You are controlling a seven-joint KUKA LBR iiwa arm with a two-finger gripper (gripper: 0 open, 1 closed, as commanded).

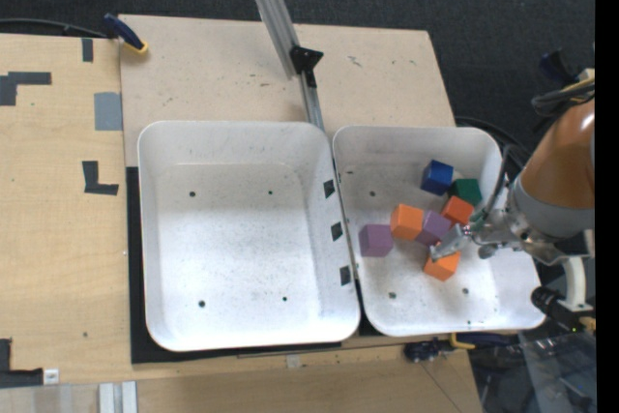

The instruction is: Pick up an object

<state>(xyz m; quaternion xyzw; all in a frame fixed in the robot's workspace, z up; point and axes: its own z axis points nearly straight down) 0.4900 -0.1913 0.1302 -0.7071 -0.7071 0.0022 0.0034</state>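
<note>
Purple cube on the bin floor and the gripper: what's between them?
In the camera view, an orange cube and a mauve block lie between the purple cube and the gripper.

Coloured blocks [433,225] clustered in right bin [387,309]

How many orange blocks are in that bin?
3, all in the right bin: one mid-bin, one beside the green block, one at the gripper. Others may be hidden under the arm.

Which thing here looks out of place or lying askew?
Nothing looks spilled or damaged. The blocks in the right bin lie jumbled and tilted, such as the orange block beside the gripper.
</note>
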